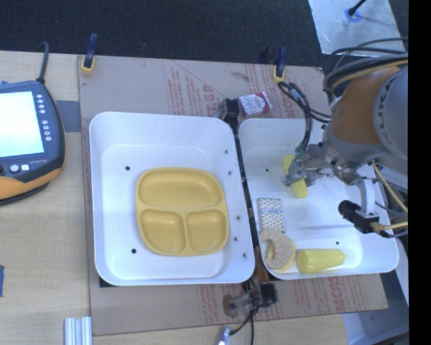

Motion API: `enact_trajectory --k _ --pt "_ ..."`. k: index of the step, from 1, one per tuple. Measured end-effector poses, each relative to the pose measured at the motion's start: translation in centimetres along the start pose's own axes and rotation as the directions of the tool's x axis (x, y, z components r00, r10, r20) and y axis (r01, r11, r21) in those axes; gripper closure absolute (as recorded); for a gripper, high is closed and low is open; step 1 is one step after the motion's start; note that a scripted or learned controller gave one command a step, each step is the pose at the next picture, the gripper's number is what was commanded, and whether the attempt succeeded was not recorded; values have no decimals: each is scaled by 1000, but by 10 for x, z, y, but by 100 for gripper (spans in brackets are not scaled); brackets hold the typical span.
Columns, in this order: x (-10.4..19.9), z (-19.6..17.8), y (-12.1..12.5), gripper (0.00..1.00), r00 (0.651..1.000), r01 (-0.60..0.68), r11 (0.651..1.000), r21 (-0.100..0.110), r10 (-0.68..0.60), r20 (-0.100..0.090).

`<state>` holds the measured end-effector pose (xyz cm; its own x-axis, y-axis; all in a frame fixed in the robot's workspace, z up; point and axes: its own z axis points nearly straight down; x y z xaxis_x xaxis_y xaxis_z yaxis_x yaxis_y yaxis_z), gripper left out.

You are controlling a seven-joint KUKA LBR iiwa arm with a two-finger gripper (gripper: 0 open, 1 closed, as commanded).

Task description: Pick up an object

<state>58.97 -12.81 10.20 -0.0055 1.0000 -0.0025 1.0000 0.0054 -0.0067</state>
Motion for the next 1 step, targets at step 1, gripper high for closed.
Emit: enact_trajectory --k 1 --pt "58 -122 -7 100 1000 0 1000 -5 0 -3"
